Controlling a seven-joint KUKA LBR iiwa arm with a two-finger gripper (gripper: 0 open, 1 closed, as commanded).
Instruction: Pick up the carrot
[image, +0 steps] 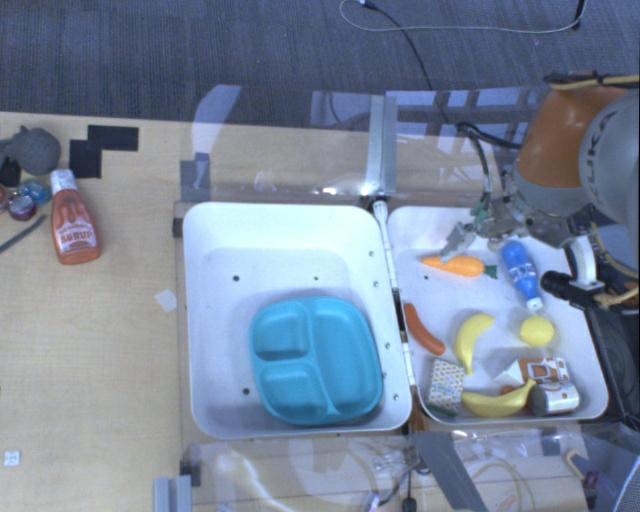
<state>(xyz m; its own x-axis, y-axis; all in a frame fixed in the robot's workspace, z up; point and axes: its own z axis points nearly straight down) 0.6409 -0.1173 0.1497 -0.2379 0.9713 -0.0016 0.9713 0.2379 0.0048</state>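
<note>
The orange carrot (455, 266) with a green stub end lies flat in the upper left part of the right bin (600, 395). My gripper (470, 232) hangs just above and slightly right of the carrot, at the end of the grey arm with its orange band (560, 140). Nothing shows in the gripper, and the carrot rests on the bin floor.
Right of the carrot lies a blue bottle (518, 268). Further forward are a lemon (537, 330), two bananas (473, 338) (497, 402), a red sausage (422, 328) and small packets (548, 374). The left bin (215, 250) holds a blue divided plate (315, 358). A ketchup bottle (75, 228) stands on the bench.
</note>
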